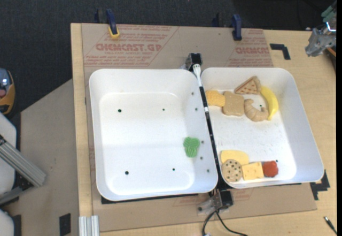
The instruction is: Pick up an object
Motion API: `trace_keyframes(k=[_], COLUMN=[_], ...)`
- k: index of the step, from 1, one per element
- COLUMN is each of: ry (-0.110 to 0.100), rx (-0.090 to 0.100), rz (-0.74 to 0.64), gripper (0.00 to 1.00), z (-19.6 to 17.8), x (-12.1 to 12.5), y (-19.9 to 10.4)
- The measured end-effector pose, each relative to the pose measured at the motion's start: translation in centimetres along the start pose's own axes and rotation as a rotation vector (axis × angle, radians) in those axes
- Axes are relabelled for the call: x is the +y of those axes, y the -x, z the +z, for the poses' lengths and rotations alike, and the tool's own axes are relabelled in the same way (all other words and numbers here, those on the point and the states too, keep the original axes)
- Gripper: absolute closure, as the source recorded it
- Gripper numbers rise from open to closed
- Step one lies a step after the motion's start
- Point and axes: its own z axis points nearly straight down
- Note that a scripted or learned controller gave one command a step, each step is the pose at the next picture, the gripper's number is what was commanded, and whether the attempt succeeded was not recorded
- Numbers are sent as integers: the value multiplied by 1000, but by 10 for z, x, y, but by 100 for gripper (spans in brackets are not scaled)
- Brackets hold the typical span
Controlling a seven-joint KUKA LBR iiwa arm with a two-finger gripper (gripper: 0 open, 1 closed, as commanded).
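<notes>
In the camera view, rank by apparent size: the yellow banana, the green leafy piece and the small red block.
1. Yellow banana, clearly largest.
2. Green leafy piece.
3. Small red block, only slightly smaller than the green piece; that gap is narrow.

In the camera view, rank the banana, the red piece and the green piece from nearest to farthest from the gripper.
The gripper sits at the upper right edge, outside the bins.
1. Banana, upper part of the right bin, nearest.
2. Red piece, the right bin's lower edge, farther down.
3. Green piece, in the left bin near the divider, farthest.
</notes>
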Motion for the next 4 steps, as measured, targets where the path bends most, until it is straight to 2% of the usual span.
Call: trace_keyframes(k=[1,4], ry=[-15,-20], rx=[8,10], rz=[-5,-5], gripper=[100,100], z=[-10,-21], x=[-4,-15], y=[-4,-5])
